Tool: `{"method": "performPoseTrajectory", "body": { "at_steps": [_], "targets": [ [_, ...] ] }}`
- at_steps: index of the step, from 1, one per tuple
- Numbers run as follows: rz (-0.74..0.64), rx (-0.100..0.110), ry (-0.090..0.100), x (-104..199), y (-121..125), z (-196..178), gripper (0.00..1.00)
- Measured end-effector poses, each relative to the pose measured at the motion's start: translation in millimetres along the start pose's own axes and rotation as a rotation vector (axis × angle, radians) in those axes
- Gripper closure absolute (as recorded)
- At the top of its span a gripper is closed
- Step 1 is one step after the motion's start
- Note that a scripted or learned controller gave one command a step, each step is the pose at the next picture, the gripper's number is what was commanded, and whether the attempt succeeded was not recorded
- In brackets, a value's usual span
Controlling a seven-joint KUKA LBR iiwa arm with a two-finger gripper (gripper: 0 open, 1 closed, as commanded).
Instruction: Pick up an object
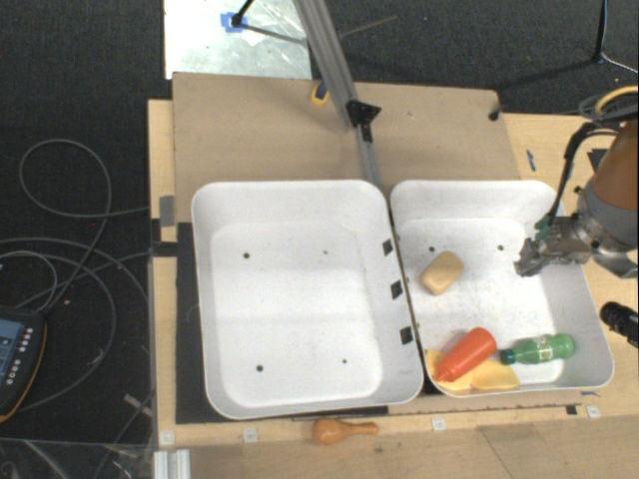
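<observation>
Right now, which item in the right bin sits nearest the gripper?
The tan block, alone mid-bin, left of the gripper. The orange carrot, yellow piece and green bottle cluster along the bin's near edge, farther off.

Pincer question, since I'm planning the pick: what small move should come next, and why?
Probably slide the pincer toward the tan block. It hangs at the right bin's far side with nothing between its fingers, and that block lies alone, apart from the crowded corner.
</observation>
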State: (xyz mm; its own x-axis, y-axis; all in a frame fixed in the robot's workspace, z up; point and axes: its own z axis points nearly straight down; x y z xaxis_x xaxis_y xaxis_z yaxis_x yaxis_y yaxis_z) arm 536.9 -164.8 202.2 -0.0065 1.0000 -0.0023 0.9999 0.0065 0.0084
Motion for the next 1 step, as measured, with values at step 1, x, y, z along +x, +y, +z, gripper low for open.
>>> {"method": "performPoseTrajectory", "body": {
  "at_steps": [1],
  "targets": [
    [0.001, 0.005, 0.001, -0.1, 1.3, -11.1, 1.00]
  ]
}}
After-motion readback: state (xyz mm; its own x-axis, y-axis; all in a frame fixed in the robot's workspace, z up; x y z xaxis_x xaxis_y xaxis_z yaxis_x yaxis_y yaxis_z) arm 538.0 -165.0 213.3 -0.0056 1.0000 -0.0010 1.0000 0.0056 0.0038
